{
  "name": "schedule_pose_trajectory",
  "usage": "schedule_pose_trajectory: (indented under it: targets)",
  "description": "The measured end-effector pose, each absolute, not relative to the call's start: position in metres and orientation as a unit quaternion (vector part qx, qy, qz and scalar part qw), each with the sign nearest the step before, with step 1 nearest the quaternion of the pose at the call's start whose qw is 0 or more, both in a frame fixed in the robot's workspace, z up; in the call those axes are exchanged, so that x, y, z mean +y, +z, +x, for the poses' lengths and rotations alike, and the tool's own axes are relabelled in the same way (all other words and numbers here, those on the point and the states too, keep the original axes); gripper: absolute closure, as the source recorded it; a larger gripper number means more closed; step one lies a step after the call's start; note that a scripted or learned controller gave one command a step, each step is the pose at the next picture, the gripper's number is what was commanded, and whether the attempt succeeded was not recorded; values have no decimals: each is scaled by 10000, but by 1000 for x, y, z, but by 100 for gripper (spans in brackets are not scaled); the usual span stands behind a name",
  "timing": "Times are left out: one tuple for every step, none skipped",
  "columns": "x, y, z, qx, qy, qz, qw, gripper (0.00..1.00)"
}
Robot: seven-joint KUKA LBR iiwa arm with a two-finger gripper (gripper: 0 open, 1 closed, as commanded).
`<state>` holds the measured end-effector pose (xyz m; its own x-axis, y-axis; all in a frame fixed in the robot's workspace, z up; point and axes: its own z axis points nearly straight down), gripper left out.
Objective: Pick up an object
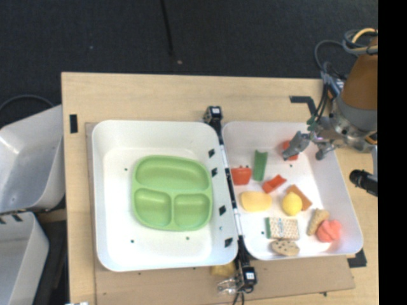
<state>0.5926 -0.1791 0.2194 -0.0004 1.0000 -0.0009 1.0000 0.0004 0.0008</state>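
The right bin (340,189) holds several toy foods: a green block (259,164), a red-orange piece (241,175), a red wedge (274,183), a yellow lump (255,201), a lemon (292,203), a cracker (282,228), a cookie (284,248), a tan piece (317,221) and a pink-red fruit (328,231). My gripper (310,149) hangs over the bin's upper right part, open, fingers spread with nothing between them. A small red bit (290,155) shows just under its left finger (296,144).
The left bin (108,234) carries a green divided plate (172,191). An orange wedge (301,196) leans beside the lemon. The arm's wrist and cables (359,88) rise at the right edge. A black clip (213,114) sits where the bins meet.
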Motion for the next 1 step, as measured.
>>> schedule_pose_trajectory:
  targets:
    - [-175,237,582,7080,-7,7062,10,0]
